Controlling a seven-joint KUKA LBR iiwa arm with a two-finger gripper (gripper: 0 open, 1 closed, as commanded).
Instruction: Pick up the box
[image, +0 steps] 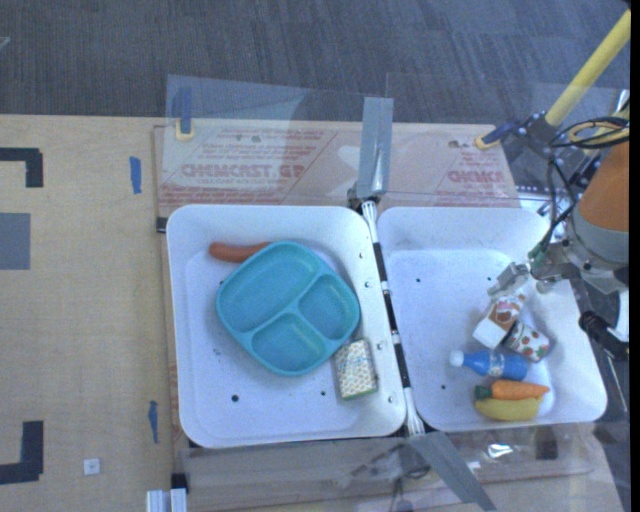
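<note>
A small flat box with a speckled yellow-green face lies in the left bin, near its front right corner and just below the blue plate. In the right bin a small white and red carton lies tilted among other items. My gripper hangs over the right bin's right half, directly above that carton's upper end and very close to it. Whether it touches the carton is unclear. The speckled box is far to the gripper's left, across the divider.
A blue divided plate fills the middle of the left bin, with an orange sausage-like piece behind it. Below the carton lie a red and white packet, a blue bottle, a carrot and a banana.
</note>
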